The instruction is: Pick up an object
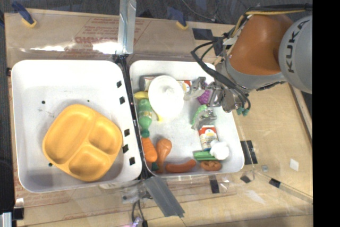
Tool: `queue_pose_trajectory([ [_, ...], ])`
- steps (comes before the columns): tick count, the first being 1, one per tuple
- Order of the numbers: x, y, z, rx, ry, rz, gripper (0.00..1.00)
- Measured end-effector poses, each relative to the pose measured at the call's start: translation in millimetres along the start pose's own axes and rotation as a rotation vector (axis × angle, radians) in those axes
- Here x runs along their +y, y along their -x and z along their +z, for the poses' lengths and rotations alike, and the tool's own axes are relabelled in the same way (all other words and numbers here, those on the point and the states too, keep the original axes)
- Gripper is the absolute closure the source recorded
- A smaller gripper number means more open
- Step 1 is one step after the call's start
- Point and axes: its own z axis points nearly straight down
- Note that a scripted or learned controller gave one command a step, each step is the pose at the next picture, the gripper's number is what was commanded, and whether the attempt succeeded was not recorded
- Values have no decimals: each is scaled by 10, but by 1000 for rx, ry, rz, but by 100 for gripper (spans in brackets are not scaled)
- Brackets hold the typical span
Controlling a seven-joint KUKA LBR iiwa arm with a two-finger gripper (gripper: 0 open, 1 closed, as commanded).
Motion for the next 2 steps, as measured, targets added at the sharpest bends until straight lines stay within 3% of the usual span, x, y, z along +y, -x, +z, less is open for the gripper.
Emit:
queue_pose_trajectory([
  [1,-471,62,1077,-6,-1,8,0],
  [2,-444,82,997,-6,-1,-2,100],
])
